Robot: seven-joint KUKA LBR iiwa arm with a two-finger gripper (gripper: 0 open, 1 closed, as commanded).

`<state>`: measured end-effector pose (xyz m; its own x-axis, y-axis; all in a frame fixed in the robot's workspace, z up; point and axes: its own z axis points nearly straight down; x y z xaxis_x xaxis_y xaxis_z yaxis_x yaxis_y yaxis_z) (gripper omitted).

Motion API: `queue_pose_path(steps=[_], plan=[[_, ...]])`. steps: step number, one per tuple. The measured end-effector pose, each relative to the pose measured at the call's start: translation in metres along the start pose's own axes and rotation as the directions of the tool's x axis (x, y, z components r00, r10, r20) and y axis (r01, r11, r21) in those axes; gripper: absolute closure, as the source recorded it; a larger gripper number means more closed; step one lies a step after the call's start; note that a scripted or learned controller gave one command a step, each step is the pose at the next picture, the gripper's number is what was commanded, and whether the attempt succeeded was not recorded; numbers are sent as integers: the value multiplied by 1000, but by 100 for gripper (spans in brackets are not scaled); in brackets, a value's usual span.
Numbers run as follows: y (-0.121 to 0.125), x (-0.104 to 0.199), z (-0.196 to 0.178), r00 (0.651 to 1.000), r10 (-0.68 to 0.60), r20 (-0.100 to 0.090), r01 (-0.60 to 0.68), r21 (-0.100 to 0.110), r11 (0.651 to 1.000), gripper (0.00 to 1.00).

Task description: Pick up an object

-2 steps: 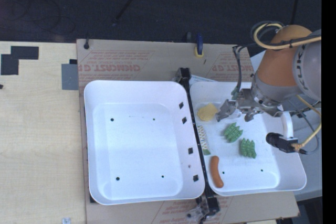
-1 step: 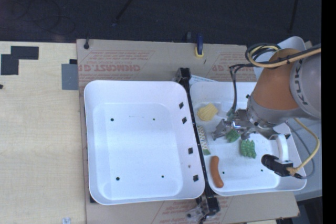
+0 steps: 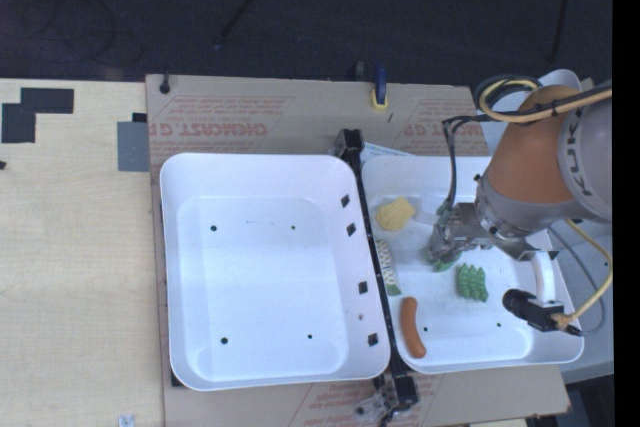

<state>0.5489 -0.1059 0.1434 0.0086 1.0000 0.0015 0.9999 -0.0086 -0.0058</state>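
Note:
In the right bin lie a yellow lumpy object near the back left, a green knobbly object in the middle, and an orange sausage-shaped object near the front left. A small striped piece rests against the bin's left wall. My gripper reaches down into the bin between the yellow and the green object, just left of the green one. Nothing can be seen between its fingers, and whether it is open is unclear.
The left bin stands beside the right one, with a black divider rail between them. Both rest on a cardboard sheet. The arm's orange band hangs over the right bin's back right.

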Motion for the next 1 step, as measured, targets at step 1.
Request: queue_pose_path(steps=[1], plan=[[44, 53, -122, 1000, -15, 2, 15, -16, 1000, 100]])
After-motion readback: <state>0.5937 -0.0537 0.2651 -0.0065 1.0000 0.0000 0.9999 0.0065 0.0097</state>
